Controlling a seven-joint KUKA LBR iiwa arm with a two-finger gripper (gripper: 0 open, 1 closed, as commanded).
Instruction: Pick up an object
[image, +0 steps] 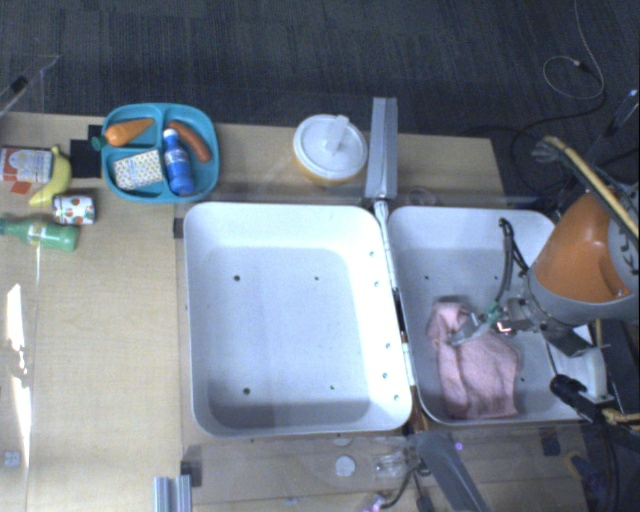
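A: Item one, the task's thing?

B: Crumpled pink cloth towel (472, 363), lying in the right-hand shallow white plastic bin (450, 240), toward that bin's 6 o'clock. Nothing else lies in that bin.

A: Item two, the arm?

B: Grey arm with orange band (578, 262), reaching in from 3 o'clock. Its pincer (484, 322) sits low at the towel's upper edge, about the towel's 1 o'clock, touching or just above the cloth. How its jaws stand I cannot tell; the metal parts blur together there.

A: Step in hand?

B: By my judgement, the grasp itself: pincer down at the cloth, lift not yet done. The next move calls for a firm close on a fold, then a straight rise; soft cloth may slip out or be caught by a corner alone.

A: Surroundings?

B: Left-hand shallow white bin (200, 300). On the wooden counter (90, 350): blue divided tray of toy food (204, 130) at 11 o'clock, white lidded cup (330, 147) at 12 o'clock, banana (55, 178), small can (74, 209), green bottle (40, 234) at 10 o'clock.

A: Obstructions?

B: None near; the bin wall beside the towel is closest.
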